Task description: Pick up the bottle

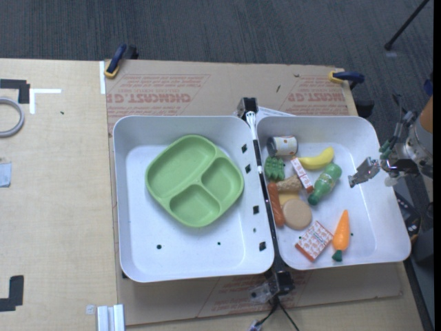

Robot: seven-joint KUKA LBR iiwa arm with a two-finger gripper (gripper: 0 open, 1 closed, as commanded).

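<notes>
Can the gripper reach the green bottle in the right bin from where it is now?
Probably yes. The gripper hangs over the right bin, and bare floor separates it from the green bottle. The banana touches the bottle's top.

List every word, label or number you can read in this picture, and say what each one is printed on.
"CHEMAST GP" or similar: red print, upside down, on the cardboard sheet behind the left bin; letters blurred, so the reading is uncertain.
The same red print repeats behind the right bin: too blurred to read.
Small red box: pattern too small to read.
Bottle label: too small to read.
Can label: unreadable.
</notes>
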